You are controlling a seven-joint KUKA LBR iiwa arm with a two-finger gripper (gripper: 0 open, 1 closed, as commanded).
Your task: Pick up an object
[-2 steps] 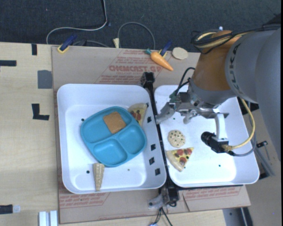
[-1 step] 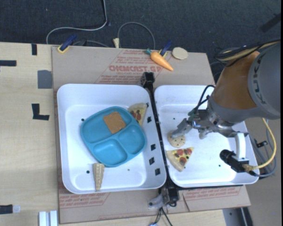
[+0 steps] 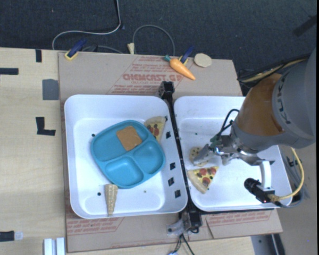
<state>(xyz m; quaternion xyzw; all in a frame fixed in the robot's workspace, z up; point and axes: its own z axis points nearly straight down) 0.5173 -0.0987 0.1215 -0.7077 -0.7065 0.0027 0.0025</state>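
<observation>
Two white bins sit side by side on the cardboard-covered bench (image 3: 149, 78); you will find the arm (image 3: 276, 110) over the right bin (image 3: 228, 108), entering from the right with its orange band above the wrist. The arm is bent down into the bin, and the gripper (image 3: 206, 154) is low at the bin's left part, pointing toward the divider. Its tip lies at a small pale round item (image 3: 195, 153) (type not discernible), but you cannot tell from this view how the jaws stand or whether anything is held. Just below the gripper, a pizza slice (image 3: 203, 177) lies flat on the bin floor, apart from the tip.

In the left bin (image 3: 74, 142), note a blue compartment tray (image 3: 128, 154) with a brown square piece (image 3: 129, 137) in its upper compartment, a second pizza slice (image 3: 156, 126) beside the tray's upper right edge, and an ice-cream cone (image 3: 111, 198) below the tray. A toy carrot (image 3: 182, 69) and a pale disc (image 3: 203, 60) rest on the cardboard behind the bins.
</observation>
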